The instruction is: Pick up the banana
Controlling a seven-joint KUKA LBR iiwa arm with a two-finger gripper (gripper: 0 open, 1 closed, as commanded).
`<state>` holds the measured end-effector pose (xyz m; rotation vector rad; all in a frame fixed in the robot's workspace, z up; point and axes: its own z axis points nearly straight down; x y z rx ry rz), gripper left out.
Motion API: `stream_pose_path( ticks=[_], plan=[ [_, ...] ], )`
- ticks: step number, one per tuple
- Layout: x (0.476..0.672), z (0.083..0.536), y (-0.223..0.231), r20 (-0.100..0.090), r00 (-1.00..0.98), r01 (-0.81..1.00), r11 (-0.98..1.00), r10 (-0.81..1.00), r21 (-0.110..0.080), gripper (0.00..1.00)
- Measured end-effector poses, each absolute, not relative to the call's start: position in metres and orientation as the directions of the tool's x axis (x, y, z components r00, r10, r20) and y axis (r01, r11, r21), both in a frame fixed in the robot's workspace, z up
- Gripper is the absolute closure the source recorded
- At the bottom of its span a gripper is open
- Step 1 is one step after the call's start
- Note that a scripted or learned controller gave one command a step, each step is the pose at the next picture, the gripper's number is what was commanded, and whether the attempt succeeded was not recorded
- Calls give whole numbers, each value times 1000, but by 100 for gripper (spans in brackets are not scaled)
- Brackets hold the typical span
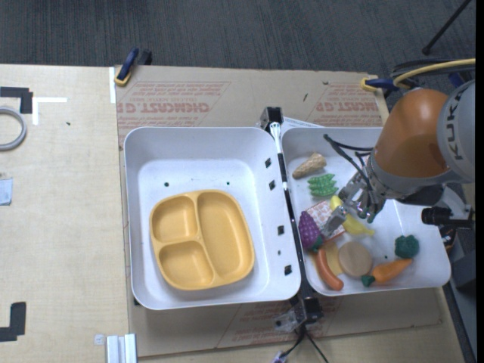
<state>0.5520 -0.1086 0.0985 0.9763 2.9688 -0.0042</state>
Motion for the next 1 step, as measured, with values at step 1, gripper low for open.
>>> stream_pose_path(
  ticks=[1],
  plan=[
    [588,96,-99,-6,-806,592,806,592,3,0]
  ],
)
